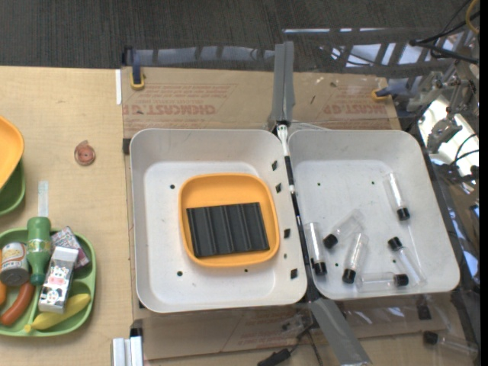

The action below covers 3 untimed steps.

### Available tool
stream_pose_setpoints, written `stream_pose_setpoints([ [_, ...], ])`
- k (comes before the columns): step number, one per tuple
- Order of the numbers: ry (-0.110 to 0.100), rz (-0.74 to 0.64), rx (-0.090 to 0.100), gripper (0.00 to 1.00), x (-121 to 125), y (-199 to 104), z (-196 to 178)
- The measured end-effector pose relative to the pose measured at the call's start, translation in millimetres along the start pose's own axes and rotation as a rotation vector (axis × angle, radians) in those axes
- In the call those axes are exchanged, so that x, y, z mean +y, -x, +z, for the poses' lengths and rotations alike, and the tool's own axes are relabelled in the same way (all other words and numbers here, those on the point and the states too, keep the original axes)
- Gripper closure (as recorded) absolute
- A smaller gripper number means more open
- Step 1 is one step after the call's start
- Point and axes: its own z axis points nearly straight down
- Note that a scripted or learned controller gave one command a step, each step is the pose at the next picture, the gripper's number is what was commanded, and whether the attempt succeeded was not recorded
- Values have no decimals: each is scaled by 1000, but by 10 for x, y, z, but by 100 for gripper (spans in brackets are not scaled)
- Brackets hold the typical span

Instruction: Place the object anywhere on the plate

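Observation:
An orange plate [229,184] with rounded corners lies in the middle of the left bin [152,227]. A dark grey ribbed slab [229,229] lies flat on the plate and covers most of its floor. In the right bin [358,166] lie several clear tubes with black caps. One tube [396,195] is near the right wall. Another tube [314,248] lies along the left wall. A further tube [381,280] rests by the front wall.
On the wooden bench to the left stand a green tray of toy food [46,280], part of an orange bowl [9,155] and a small pink disc [85,153]. Cardboard [206,101] lies behind the bins. Cables and metal framing [450,90] crowd the far right.

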Motion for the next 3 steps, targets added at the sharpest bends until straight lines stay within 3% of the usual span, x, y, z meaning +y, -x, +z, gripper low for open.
stream_pose_setpoints([
  [1,0,-240,-3,0,-7,41,-353],
  [2,1,-544,-1,0,-6,38,-103],
  [3,1,-846,-3,0,-6,40,-259],
])
